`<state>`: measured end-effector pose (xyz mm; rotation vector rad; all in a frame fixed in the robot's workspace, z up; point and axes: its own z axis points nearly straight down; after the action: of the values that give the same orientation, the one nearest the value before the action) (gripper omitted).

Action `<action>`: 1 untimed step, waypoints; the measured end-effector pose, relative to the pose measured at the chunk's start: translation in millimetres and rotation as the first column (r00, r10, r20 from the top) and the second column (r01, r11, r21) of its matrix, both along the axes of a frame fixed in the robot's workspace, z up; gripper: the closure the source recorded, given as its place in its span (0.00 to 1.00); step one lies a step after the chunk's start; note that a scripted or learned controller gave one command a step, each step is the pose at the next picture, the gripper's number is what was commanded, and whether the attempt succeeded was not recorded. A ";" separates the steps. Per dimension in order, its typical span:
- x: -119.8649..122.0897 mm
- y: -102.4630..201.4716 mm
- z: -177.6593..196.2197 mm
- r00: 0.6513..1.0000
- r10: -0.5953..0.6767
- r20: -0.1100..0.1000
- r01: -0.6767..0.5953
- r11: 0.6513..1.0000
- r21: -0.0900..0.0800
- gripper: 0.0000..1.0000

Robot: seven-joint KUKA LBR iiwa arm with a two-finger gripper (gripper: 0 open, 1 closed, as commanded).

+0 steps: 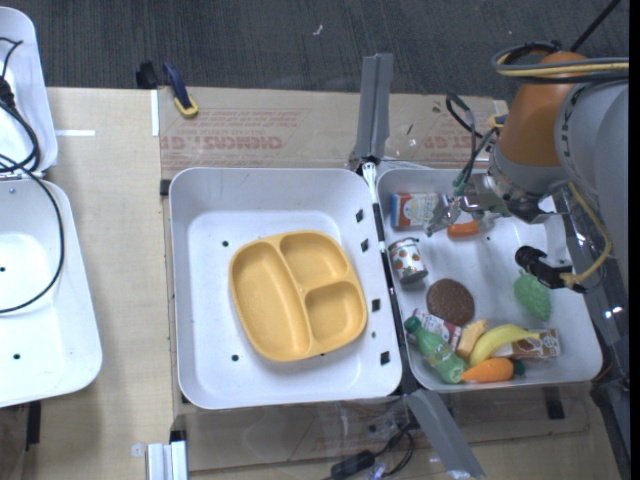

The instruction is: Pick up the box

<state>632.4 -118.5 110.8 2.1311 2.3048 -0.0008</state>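
Two white bins sit side by side on the surface; the left bin (190, 298) holds a yellow tray (298, 295), the right bin (580, 363) a jumble of toy food. The box (413, 210), a small red-and-white carton, lies at that bin's back left corner, close to the wall and just behind a can (407, 260). The pincer (462, 211) hangs low just to its right, beside an orange piece (463, 230); from here I cannot tell whether it is open or shut, and nothing shows in it. The box looks light and stiff-sided but thin, likely to dent under a hard squeeze and to slide on the smooth floor. I would take it across its short sides, coming straight down, clear of the wall.
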 end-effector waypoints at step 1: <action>27.1 20.8 -17.9 1.000 0.018 0.001 -0.018 1.000 0.000 0.00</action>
<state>659.5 -97.7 92.9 2.1101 2.3231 -0.0002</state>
